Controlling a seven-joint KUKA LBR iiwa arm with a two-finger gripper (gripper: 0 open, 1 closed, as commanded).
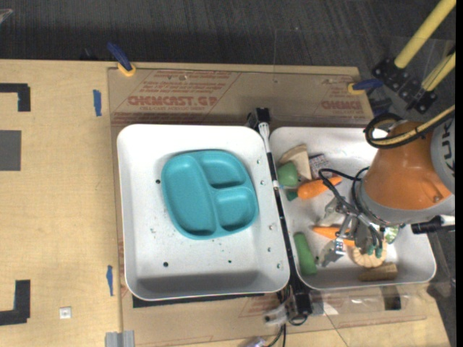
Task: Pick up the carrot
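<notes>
Fingertips of the gripper (346,238) hang low in the right bin (423,266), tangled in wires and metal, and from where I stand I cannot tell how the jaws stand or whether anything sits between them. An orange sliver, which I take for a carrot (327,231), lies touching or just beside the tips on their left, its long axis running roughly left to right across the bin. A second orange piece (312,189), rounder, sits farther up the bin, near a green vegetable (289,174); which of the two is the true target I cannot say for sure. A green pod (304,254) lies below and left of the tips. The blue divided tray (208,192) rests well apart in the left bin (137,215).
</notes>
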